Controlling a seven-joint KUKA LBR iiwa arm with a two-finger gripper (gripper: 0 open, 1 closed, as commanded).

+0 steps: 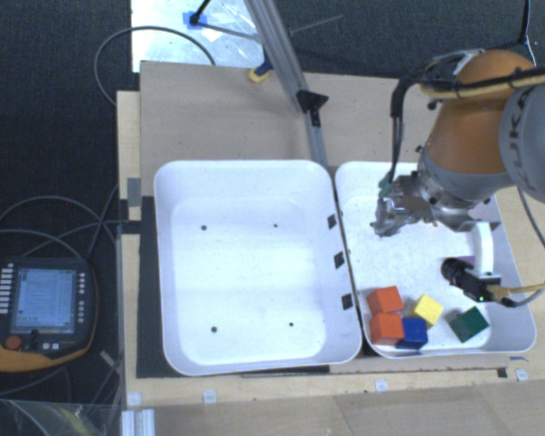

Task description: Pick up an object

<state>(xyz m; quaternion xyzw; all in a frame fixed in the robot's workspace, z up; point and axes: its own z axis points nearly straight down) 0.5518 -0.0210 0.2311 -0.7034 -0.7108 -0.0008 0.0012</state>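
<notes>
Camera view: 5 matte blocks (401, 320), smooth white bin (518, 334).

Bench (227, 116): tan board top. Bears two shallow white bins touching side by side, left bin (177, 243) and right bin (518, 330). A slanted grey pole (282, 53) crosses its rear.

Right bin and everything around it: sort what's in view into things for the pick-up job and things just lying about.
For the job:
hand
two orange blocks
yellow block
blue block
green block
right bin

Lying about:
left bin
control pendant
grey pole
</notes>
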